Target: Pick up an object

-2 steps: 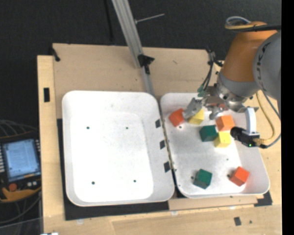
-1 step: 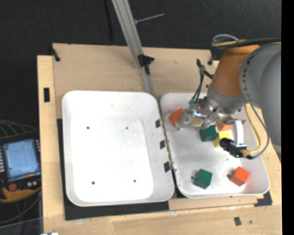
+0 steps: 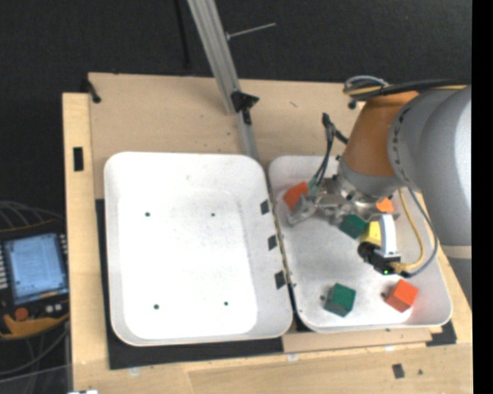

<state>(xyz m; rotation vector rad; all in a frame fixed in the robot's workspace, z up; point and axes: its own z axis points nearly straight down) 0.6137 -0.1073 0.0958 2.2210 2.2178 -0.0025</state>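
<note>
Pincer (image 3: 300,210) beside orange block (image 3: 295,194) — orientation unclear.

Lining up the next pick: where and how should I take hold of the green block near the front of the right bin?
Grip the green block across two opposite side faces, coming straight down from above. It sits apart from the orange block and short of the bin's front wall, so both sides look free. It seems turned a little against the bin's edges, so turning the claw to match would likely help.
</note>
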